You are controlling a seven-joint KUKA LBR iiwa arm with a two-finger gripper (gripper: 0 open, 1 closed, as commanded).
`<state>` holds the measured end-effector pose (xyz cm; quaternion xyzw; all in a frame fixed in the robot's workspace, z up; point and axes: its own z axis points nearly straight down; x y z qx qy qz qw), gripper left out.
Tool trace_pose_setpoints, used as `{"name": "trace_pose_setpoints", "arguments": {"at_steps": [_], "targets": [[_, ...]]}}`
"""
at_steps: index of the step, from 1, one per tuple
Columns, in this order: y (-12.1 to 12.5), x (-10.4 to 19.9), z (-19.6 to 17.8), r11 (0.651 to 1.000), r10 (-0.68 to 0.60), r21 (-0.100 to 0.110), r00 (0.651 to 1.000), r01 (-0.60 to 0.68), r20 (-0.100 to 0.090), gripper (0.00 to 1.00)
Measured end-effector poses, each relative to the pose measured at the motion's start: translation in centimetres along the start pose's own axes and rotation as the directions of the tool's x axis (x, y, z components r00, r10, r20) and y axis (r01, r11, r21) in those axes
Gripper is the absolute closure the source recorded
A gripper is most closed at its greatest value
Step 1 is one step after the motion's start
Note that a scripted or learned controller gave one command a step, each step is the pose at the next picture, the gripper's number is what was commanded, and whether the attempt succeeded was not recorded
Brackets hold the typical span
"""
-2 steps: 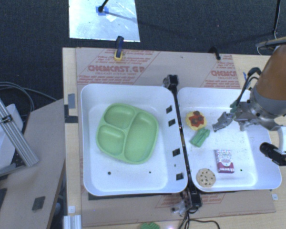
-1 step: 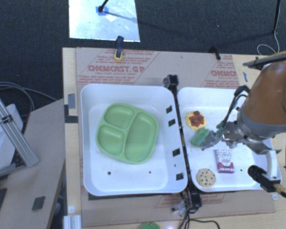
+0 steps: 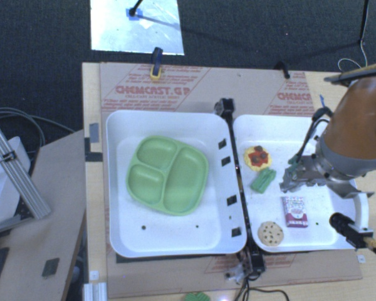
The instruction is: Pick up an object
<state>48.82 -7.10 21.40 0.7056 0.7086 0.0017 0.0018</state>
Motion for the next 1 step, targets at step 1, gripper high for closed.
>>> {"name": "trace_pose_setpoints", "arguments": {"at_steps": [1], "targets": [[-0.15, 5.22, 3.13, 1.0, -0.004, 0.007, 1.0, 0.004, -0.003, 1.0]]}}
